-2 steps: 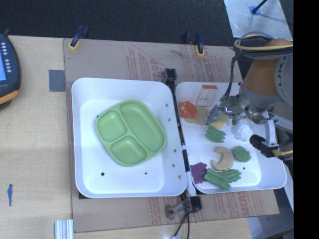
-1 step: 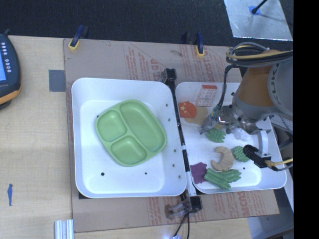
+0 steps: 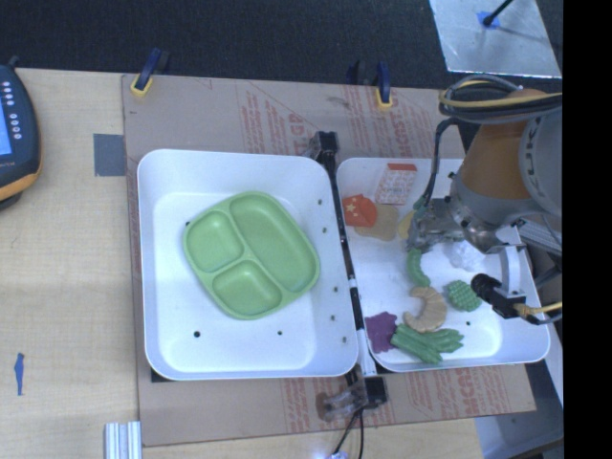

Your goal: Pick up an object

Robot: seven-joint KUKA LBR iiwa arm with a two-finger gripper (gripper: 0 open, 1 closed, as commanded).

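Currently, the grey arm with its orange band (image 3: 497, 156) reaches over the right-hand shallow white bin (image 3: 516, 352), with the two-finger gripper (image 3: 435, 228) low in that bin's upper middle. Its opening and any hold cannot be told. Relative to this bin's centre: a red-orange block (image 3: 360, 209) and a printed card (image 3: 395, 182) lie toward the upper left, a curved green piece (image 3: 417, 266) just left, a tan crescent (image 3: 428, 309) below, and a purple piece (image 3: 381, 330) with green pods (image 3: 426, 342) along the lower edge. Left of this bin, the second white bin (image 3: 163, 256) holds a light-green three-compartment plastic plate (image 3: 251, 253).
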